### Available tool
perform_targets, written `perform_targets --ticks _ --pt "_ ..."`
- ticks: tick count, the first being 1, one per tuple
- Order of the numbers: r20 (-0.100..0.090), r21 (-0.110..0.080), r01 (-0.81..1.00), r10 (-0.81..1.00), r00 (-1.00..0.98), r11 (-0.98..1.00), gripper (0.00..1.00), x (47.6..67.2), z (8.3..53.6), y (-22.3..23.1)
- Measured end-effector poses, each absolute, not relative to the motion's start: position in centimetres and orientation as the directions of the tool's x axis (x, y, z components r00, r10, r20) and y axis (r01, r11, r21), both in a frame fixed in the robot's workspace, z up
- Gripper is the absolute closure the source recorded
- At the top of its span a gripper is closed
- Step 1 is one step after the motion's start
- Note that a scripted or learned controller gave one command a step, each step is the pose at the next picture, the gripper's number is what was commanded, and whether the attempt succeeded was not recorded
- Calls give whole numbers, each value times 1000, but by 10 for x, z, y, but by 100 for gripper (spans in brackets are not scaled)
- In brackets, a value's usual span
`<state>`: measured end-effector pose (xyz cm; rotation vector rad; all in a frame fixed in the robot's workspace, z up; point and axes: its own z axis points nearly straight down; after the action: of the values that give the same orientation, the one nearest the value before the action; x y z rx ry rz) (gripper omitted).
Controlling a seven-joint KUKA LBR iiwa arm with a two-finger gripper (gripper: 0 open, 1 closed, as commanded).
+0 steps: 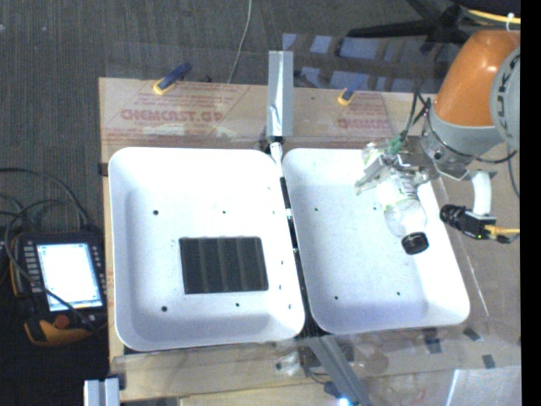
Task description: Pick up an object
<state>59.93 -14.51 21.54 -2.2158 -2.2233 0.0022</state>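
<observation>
one clear bottle [406, 218] in right bin [355, 294], just below end effector [385, 166]

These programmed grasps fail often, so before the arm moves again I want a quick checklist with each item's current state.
1. Target present: clear bottle with black cap lies in the right bin: ok.
2. Gripper over that bin, near the bottle's upper end: ok.
3. Bottle between the fingers: cannot tell.
4. Finger opening: cannot tell.
5. Bottle close to the bin's right wall, little room on that side: not ok.
6. Dark ribbed tray sits apart in the left bin, out of the way: ok.
</observation>
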Motion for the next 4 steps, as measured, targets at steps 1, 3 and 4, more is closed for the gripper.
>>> perform_targets --ticks 1,3,4 --pt "-4 -3 996 996 -93 93 0 658 216 -206" --pt "-9 -16 1000 1000 24 -24 0 662 125 -210" --pt "8 10 998 998 64 -65 0 591 94 -208"
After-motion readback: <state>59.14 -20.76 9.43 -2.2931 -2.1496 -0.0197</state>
